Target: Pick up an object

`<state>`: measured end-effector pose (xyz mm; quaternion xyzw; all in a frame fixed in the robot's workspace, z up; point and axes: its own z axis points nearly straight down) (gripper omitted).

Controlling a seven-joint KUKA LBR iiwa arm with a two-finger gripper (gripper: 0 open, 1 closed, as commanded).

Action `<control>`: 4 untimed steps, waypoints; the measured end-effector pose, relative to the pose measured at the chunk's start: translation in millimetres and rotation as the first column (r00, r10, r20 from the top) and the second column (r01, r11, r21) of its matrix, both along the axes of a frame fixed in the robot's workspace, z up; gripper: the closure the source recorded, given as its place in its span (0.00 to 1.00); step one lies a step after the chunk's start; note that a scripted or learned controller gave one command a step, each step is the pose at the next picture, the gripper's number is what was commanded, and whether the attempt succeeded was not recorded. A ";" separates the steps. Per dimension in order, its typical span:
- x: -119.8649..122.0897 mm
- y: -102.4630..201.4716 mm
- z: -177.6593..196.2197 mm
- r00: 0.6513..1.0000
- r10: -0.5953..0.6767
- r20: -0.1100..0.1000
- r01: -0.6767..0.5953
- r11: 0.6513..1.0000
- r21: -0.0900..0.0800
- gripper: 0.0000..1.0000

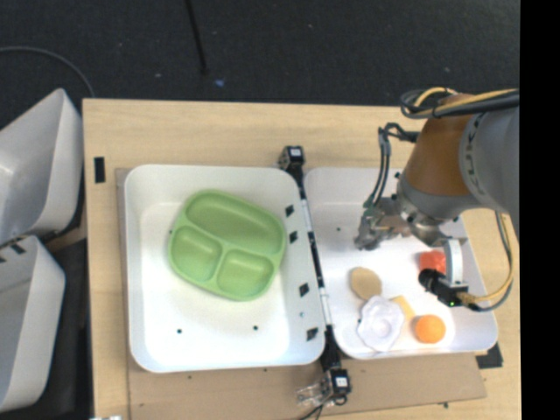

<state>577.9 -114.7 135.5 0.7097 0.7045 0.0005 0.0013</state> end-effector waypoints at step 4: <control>20.5 88.7 122.3 1.000 0.014 0.000 -0.014 1.000 0.002 1.00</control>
